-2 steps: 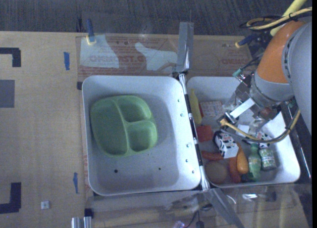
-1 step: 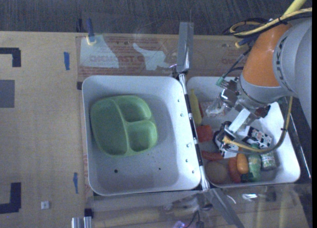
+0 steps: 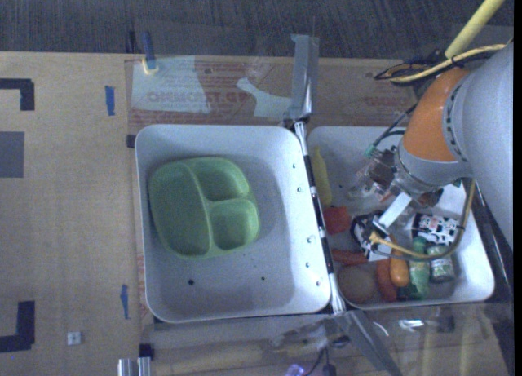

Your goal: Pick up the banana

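Left bin (image 3: 245,285) just has a green divided plate (image 3: 204,205) sitting in it. Right bin (image 3: 479,283) is cluttered: banana (image 3: 322,174) along its left wall, a red thing (image 3: 336,219) just below it, a brown lump (image 3: 356,283) lower down. Claw (image 3: 367,179) hangs over that bin near the banana, and I can't tell if it's clenched or released.

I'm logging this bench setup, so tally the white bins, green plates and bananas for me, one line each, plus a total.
White bins: 2
Green divided plate: 1
Banana: 1
Total: 4
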